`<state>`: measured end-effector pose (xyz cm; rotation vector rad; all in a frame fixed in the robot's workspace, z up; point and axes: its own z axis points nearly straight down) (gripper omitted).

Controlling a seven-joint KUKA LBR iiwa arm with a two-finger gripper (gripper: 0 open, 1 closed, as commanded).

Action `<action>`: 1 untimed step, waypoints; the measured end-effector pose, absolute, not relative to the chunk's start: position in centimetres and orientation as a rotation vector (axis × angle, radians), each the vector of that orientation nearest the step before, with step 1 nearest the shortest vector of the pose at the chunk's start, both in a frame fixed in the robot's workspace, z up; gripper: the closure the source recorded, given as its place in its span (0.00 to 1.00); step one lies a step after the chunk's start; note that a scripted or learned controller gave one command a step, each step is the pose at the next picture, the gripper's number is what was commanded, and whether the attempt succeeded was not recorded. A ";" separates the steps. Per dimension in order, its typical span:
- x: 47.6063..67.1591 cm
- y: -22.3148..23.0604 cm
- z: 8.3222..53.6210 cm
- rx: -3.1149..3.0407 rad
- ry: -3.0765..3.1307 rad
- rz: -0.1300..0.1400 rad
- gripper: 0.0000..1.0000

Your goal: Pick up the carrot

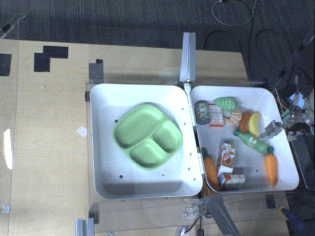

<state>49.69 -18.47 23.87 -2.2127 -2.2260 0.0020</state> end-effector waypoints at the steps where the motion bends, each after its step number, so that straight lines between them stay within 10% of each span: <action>1: 49.0 -20.0 9.9 -1.941 -2.470 -0.009 0.00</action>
